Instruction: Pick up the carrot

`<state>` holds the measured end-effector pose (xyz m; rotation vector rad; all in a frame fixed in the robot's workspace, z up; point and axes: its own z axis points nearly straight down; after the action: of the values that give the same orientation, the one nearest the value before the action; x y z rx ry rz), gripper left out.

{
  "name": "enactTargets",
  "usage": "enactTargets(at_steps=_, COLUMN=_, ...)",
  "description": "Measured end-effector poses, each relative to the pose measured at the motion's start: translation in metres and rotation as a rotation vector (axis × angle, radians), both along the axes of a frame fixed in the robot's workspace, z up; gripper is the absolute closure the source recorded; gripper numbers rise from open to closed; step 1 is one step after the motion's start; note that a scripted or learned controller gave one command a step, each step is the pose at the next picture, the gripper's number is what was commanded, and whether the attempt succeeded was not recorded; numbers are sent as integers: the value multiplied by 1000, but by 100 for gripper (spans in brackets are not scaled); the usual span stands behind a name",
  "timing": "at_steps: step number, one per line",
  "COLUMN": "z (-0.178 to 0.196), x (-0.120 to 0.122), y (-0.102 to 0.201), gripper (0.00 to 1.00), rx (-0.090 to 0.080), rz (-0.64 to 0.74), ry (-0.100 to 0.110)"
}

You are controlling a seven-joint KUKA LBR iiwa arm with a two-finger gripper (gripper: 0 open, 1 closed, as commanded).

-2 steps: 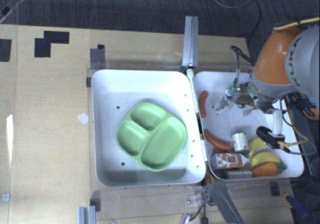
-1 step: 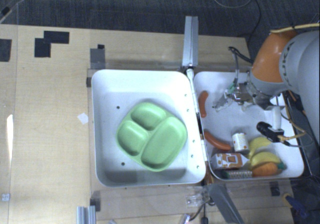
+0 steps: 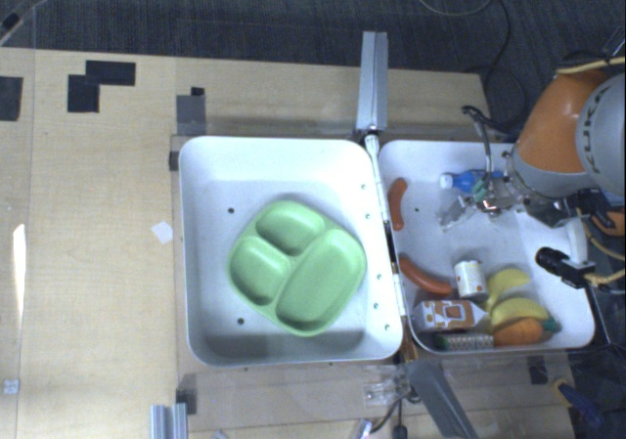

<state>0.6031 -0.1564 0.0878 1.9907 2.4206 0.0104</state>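
Note:
The carrot (image 3: 519, 331) looks to be the short orange piece with a green tip, lying in the front right corner of the right bin (image 3: 430, 165), just below two yellow bananas (image 3: 513, 296). My gripper (image 3: 458, 211) hangs over the bin's back middle, well behind the carrot and apart from it. A small blue and white object (image 3: 460, 180) lies just behind the gripper. Nothing is seen held in the gripper.
Two reddish sausages (image 3: 396, 204) (image 3: 426, 278) lie along the right bin's left side. A white can (image 3: 470, 278) and a brown carton (image 3: 451, 314) sit left of the carrot. The left bin (image 3: 210, 232) holds a green divided plate (image 3: 297, 266).

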Motion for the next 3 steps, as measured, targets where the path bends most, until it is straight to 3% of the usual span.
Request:
enactTargets(at_steps=1, z=9, x=1, y=2, gripper=100, rx=3, rz=2, ry=0)
enactTargets(at_steps=2, z=94, x=10, y=-49, gripper=100, rx=-2, rz=211, ry=9)
enactTargets(at_steps=3, z=86, x=-26, y=-49, gripper=100, rx=-2, rz=576, ry=10)
